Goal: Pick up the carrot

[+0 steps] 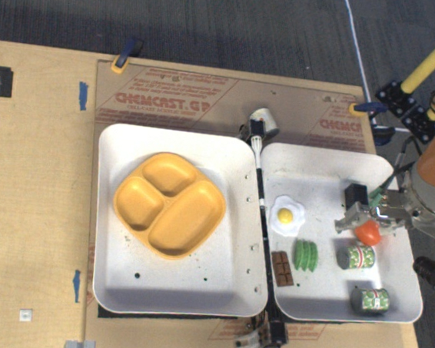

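Cardboard is covering the surface (28,211), which is carrying two white bins side by side. Left bin (106,273) is holding a yellow divided plate (169,203). Right bin (400,308) is holding a toy fried egg (287,215), a chocolate bar (282,268), a green pea pod (305,255) and two green cans (356,257) (370,300). Carrot (367,232) is showing as an orange-red piece near the right wall, just above the upper can. Tool (369,216) is sitting directly over it, touching or nearly so; cannot tell its state from this angle. Judgement: task is looking mid-grasp, approach done. Lift is remaining, with no sign yet that the carrot is clear of the bin floor
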Controlling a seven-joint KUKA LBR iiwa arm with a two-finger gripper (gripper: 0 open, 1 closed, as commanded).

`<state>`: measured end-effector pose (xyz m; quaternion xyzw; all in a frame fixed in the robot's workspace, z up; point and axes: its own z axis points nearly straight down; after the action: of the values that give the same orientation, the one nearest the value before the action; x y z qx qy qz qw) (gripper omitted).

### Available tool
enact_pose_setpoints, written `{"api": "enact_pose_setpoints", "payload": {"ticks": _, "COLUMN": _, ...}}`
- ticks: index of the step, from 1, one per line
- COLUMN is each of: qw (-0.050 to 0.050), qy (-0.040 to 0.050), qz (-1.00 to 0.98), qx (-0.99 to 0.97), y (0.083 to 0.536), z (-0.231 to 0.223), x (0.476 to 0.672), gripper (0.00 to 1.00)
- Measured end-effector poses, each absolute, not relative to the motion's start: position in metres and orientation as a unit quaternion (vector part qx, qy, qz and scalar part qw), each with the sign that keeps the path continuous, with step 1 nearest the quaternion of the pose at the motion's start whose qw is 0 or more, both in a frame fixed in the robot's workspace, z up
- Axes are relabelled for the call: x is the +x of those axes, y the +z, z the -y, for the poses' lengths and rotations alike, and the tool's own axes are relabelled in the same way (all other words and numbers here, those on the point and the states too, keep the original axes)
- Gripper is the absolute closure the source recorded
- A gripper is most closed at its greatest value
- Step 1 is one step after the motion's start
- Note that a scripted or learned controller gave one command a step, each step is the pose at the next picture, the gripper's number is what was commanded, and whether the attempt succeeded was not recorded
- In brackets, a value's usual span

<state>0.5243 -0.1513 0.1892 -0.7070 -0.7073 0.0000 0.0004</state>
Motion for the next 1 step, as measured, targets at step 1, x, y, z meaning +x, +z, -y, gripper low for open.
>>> {"api": "enact_pose_setpoints", "payload": {"ticks": 1, "qw": -0.007, "qy": -0.0044, "qz": 0.738, "qx": -0.675, "y": 0.1153, "z": 0.1078, "x": 0.5056, "gripper": 0.00}}
